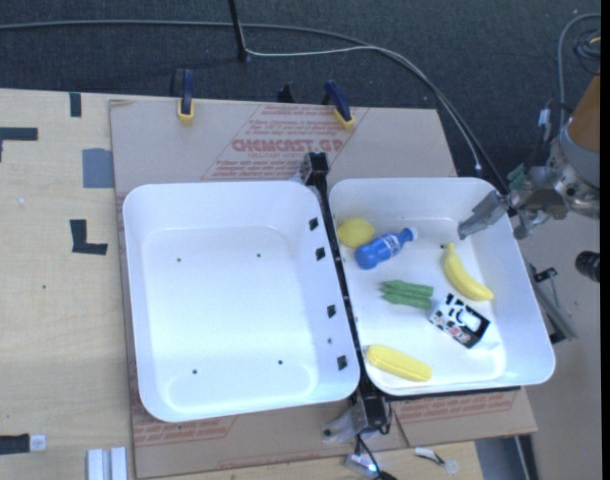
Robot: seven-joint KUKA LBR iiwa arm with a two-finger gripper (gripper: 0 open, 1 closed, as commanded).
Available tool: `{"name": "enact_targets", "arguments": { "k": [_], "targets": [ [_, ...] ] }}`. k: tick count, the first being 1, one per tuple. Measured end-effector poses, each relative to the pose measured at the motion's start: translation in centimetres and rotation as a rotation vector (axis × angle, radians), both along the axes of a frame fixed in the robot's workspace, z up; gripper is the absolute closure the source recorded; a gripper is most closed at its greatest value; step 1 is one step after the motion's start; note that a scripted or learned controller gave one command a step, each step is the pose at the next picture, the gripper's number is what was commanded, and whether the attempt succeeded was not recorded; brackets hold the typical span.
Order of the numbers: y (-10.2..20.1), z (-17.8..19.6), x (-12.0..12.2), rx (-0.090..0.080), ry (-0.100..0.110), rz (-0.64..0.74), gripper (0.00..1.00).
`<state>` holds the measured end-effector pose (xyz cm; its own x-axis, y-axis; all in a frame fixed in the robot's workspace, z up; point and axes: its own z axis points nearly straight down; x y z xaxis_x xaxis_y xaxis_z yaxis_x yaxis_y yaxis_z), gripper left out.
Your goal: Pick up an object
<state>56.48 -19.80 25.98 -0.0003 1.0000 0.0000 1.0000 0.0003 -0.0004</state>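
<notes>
My gripper [482, 216] hangs over the right bin's [515, 363] far right rim, holding nothing, its opening beyond my telling, so I judge the banana [466, 274] just below it light, firm, slick-skinned, best pinched across its middle.
</notes>
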Motion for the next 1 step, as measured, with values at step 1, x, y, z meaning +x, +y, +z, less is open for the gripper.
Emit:
{"name": "enact_targets", "arguments": {
  "k": [1],
  "targets": [
    [0.48, -15.35, 1.93, 0.003, 0.011, 0.001, 0.0]
  ]
}}
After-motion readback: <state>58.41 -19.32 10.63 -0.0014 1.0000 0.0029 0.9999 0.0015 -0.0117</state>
